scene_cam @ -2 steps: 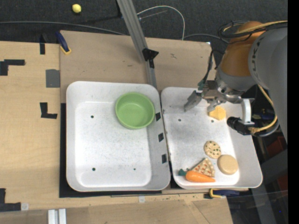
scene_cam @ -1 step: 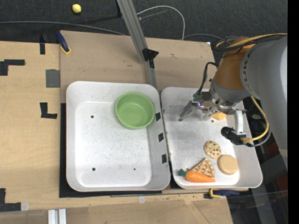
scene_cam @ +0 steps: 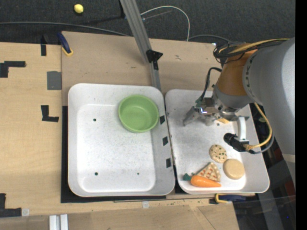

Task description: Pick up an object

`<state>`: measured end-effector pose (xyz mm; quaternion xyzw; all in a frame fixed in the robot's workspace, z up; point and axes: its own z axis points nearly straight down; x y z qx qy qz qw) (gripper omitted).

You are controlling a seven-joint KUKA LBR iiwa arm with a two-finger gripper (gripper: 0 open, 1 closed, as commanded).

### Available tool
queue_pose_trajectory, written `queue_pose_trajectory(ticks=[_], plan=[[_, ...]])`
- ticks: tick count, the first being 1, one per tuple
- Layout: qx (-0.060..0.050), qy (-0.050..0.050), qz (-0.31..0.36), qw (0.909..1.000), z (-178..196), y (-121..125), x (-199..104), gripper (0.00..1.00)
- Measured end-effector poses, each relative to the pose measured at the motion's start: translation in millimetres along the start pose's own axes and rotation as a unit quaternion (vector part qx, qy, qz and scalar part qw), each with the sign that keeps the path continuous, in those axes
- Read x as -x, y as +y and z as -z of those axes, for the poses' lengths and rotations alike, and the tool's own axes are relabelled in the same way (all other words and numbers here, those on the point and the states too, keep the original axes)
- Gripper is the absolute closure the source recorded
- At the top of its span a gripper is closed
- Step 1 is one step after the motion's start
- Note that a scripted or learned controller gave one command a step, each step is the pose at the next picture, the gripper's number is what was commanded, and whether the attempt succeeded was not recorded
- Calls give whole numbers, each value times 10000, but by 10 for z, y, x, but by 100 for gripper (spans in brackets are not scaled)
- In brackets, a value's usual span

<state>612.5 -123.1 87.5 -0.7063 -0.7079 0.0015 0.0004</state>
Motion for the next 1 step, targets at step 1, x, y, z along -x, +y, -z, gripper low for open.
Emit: queue_pose_trajectory(ticks=[1], plan=[[2, 4, 6, 10000, 106, 2, -8, 100]])
